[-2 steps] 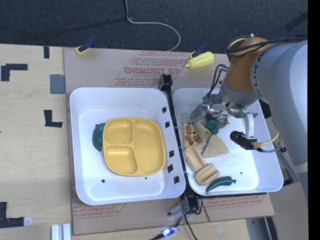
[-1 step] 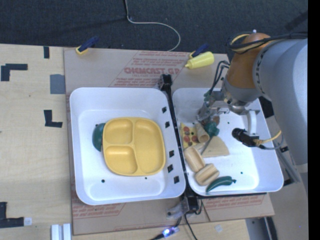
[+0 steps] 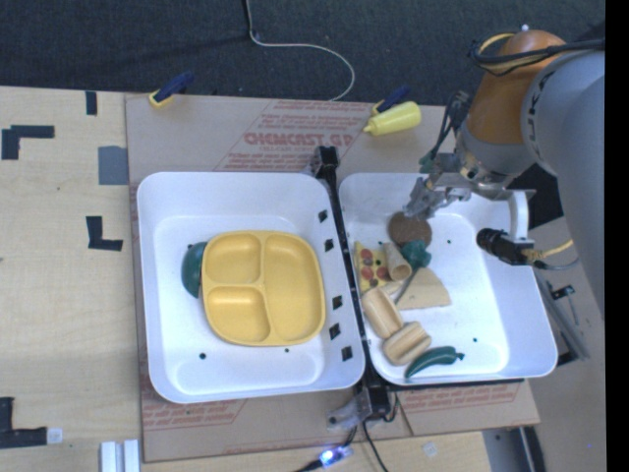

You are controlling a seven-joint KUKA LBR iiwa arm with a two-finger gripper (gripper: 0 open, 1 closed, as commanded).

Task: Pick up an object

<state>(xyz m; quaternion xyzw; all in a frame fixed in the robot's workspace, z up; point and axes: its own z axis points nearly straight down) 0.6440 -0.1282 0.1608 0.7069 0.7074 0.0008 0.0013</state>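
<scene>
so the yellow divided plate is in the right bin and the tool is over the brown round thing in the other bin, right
Not quite. The camera view shows the yellow divided plate in the left bin, not the right one. The rest holds: the tool is over the brown round thing in the other bin.

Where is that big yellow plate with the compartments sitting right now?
The yellow divided plate lies in the left white bin, filling most of its floor, with a dark green object tucked against its left edge.
</scene>
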